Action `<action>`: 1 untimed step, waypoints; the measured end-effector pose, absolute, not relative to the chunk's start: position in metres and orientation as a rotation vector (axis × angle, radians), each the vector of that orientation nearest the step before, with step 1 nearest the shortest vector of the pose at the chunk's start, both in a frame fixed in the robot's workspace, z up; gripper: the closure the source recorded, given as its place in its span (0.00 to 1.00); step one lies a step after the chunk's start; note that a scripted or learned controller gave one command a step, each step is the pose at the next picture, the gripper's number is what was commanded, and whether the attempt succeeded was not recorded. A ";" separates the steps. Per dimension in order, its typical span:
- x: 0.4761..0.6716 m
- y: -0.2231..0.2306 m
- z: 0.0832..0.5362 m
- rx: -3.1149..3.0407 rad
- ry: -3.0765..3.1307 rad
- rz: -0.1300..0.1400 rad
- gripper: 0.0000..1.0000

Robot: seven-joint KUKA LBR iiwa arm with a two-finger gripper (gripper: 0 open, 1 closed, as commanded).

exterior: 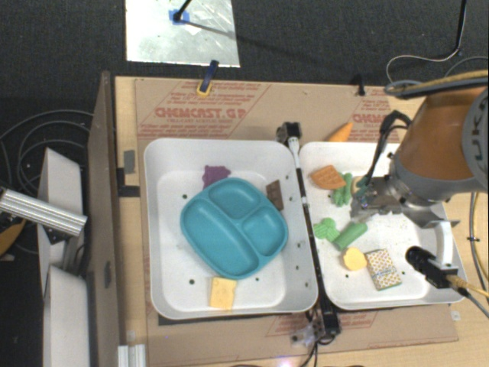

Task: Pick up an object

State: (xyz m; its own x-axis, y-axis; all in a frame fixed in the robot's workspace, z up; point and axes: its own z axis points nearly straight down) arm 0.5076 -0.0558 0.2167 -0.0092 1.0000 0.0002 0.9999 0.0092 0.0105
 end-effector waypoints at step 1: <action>0.507 -0.058 0.211 2.218 2.223 0.003 0.00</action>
